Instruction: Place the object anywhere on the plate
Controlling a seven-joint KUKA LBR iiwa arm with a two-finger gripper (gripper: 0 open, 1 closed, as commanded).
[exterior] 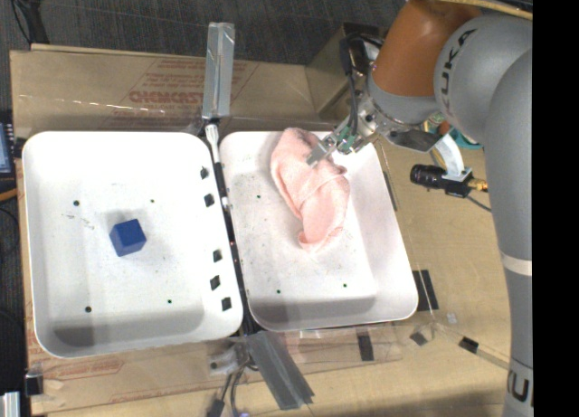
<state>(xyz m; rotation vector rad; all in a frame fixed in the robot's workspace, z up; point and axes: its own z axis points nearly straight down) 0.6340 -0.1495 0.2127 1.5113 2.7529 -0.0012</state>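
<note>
Two white bins are sitting side by side on the bench w/ a clamp strip running btwn them. Left bin [54,225] is holding a small blue cube [128,236], lying left of centre, well apart from every wall; a few dark specks are dotting the floor around it. Right bin [271,298] is holding a pink cloth [312,191], crumpled and stretching from the far wall down toward mid-bin, slightly right of centre; grit is scattered over the bare floor near it. Cardboard [118,80] is lying flat behind both bins on the far side. The arm [470,71] is reaching in from the right, orange band showing above the wrist, wrist angling down and leftward over the far right corner of the right bin. The gripper [327,150] is sitting at the far end of the cloth, tips touching or pressing into the fabric; whether the tips are apart, together or pinching cloth is too small to tell.
</note>
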